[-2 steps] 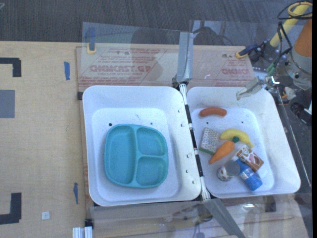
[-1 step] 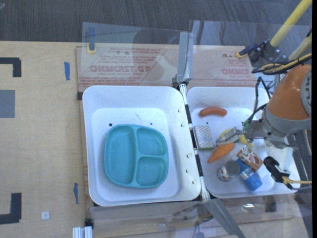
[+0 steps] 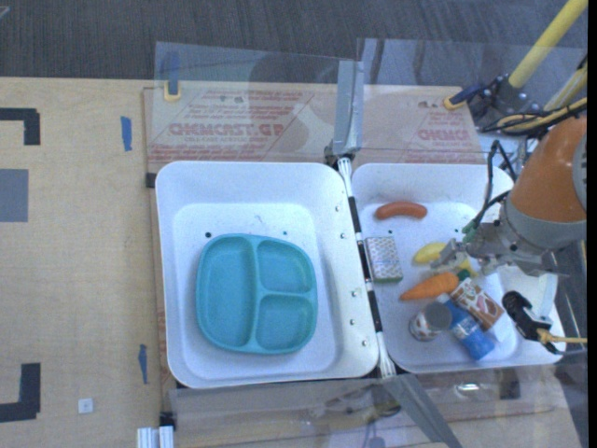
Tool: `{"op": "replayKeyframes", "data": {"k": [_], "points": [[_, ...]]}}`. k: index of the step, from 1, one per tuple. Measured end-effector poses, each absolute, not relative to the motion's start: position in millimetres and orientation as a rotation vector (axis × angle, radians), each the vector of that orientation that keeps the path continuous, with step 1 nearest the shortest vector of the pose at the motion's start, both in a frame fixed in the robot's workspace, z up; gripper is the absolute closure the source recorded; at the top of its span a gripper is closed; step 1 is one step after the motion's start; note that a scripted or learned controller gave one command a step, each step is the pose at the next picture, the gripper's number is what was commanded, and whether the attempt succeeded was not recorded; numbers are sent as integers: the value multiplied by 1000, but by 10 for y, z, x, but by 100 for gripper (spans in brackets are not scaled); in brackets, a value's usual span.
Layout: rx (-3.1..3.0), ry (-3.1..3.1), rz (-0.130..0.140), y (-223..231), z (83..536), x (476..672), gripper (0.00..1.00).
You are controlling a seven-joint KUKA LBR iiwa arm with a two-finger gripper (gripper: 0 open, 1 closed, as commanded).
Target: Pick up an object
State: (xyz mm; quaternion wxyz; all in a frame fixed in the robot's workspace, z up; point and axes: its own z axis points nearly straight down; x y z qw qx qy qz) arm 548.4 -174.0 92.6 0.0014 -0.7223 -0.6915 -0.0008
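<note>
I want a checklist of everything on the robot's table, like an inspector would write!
Surface: wooden bench bearing two white bins, left bin and right bin.
Job's things: in the right bin, sausage, banana, carrot, grater-like block, tin can, blue item, small carton.
Clutter: teal divided plate in the left bin.
Grippers: gripper low over the banana and carrot.
Cables: black cables above the arm.
Surroundings: clear panels behind the bins, dark floor.
</note>
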Motion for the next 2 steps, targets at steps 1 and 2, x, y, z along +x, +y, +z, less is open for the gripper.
{"op": "replayKeyframes", "data": {"k": [1,2], "points": [[-2410,-2016,2,-1287,2042,5833,100],[-2227,-2211,4,-503,2173,5684,100]]}}
